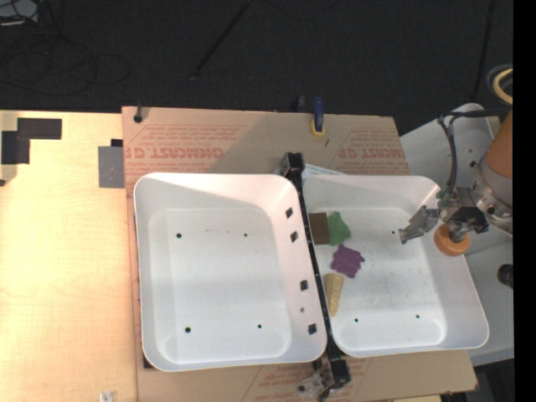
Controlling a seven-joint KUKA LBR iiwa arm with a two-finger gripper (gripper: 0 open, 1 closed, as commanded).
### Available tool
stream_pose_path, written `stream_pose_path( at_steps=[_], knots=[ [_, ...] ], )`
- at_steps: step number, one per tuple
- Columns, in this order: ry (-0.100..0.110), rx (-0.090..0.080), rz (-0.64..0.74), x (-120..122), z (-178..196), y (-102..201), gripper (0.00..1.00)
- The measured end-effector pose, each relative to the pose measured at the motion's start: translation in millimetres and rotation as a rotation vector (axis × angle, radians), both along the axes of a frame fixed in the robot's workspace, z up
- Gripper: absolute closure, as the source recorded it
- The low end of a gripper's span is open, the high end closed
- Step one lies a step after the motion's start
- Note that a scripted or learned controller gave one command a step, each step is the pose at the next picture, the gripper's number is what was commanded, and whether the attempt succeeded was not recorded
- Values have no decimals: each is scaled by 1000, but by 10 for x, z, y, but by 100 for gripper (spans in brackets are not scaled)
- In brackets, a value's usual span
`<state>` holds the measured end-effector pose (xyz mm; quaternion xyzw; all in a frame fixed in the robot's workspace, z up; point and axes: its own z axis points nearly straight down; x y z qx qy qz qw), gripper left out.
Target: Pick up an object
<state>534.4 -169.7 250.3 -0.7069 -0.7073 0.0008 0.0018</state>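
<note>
Gripper (pixel 416 227) hangs over the right bin's (pixel 452 325) right rim — fingers too small to read, can't tell open or closed. Purple object (pixel 347 261), green object (pixel 337 228) and tan piece (pixel 334 291) cluster against the left wall — open floor between.

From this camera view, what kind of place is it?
Probably a robotics lab bench for grasping trials: two white bins clamped on cardboard, small objects like a purple piece, and loose cables on the dark floor.

Two white bins (pixel 218 342) set side by side on printed cardboard (pixel 209 145), light wooden bench (pixel 59 258) at left, blue clamp (pixel 317 114) fixed behind
</note>
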Motion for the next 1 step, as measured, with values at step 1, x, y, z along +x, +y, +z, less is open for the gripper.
stream_pose_path(
  at_steps=[1],
  knots=[
    [1, 1, 0, -1, 96, -8, 100]
  ],
)
